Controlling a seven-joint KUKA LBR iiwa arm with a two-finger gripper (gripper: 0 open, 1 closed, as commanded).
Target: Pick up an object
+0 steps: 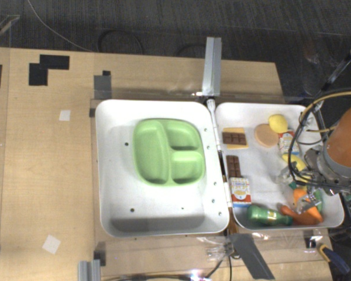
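My way into the left bin (114, 157) is barred only by the green divided plate (167, 151) at its middle; the floor around it lies open. In the right bin (254, 163), the middle is passable, while the green bottle (268, 216), carton (240, 191) and chocolate bars (234, 138) crowd the near and left sides.

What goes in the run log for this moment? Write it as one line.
arm: over right bin | gripper: low at near-right corner, by carrot | grasp: unconfirmed | green bottle: lying flat | left bin: green divided tray
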